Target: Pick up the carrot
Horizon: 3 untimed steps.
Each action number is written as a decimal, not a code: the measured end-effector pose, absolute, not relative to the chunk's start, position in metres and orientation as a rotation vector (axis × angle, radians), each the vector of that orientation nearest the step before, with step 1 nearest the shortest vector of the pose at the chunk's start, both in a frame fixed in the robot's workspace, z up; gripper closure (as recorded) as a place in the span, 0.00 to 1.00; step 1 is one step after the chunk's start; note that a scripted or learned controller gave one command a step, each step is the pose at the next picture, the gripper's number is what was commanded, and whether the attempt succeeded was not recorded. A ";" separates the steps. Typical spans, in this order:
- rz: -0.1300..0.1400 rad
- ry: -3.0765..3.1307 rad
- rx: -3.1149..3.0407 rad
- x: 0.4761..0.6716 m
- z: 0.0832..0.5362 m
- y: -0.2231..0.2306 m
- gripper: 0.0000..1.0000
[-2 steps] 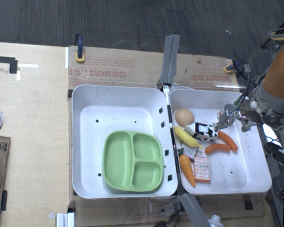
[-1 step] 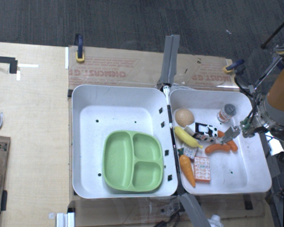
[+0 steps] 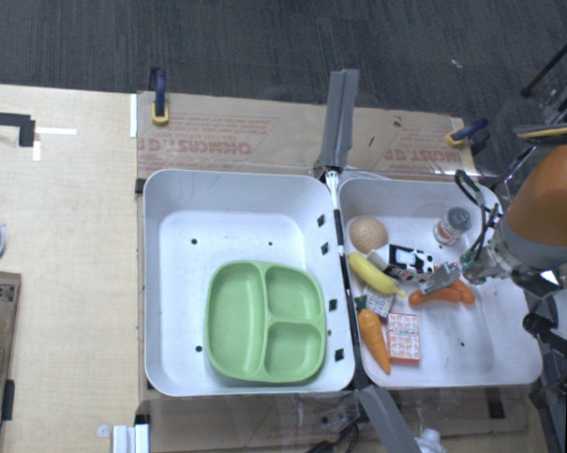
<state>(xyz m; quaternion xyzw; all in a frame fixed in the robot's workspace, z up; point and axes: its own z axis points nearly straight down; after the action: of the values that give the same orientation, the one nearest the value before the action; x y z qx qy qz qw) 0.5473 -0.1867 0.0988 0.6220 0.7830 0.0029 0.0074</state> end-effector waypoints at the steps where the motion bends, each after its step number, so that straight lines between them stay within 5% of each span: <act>1: 0.012 2.446 1.949 0.548 0.108 -0.186 1.00; 2: 0.000 2.799 1.423 0.549 0.206 -0.178 1.00; 3: 0.000 2.592 1.770 0.612 0.115 -0.187 1.00</act>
<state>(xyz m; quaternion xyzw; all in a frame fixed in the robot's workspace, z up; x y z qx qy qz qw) 0.6117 -0.1870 0.1148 0.5639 0.8258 -0.0001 0.0016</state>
